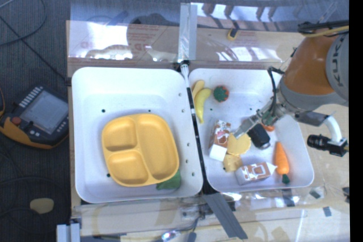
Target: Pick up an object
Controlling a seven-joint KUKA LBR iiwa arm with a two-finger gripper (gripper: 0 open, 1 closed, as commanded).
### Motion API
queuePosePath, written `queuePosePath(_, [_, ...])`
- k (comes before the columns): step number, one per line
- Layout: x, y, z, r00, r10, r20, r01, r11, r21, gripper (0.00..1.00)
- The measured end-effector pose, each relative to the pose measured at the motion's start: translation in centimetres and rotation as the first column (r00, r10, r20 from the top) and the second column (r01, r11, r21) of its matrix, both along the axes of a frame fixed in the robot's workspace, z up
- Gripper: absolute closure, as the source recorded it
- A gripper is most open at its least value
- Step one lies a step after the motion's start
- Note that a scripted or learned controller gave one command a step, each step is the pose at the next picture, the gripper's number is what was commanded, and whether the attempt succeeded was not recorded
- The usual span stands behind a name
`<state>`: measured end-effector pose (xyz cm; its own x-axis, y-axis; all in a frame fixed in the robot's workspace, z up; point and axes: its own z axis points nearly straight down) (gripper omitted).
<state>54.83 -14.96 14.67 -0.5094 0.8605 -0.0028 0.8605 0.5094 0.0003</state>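
Observation:
The right bin holds several small items. A banana lies along its left wall, with a red and green strawberry-like piece beside it. Near the middle are a brown and red packet, a white block and yellow pieces. At the front lie a small carton and a carrot. My gripper hangs low over the middle of this bin, just right of the packet and above the yellow pieces. Nothing shows as held in it.
The left bin holds a yellow divided plate with a green piece under its front edge. The grey arm with its orange band crosses the right bin's far right side. A handheld controller lies left of the bench.

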Motion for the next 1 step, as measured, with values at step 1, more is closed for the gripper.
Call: queuePosePath(1, [1.65,-0.89,-4.83,0.935,-0.353,0.027,0.353,0.936,0.003,0.00])
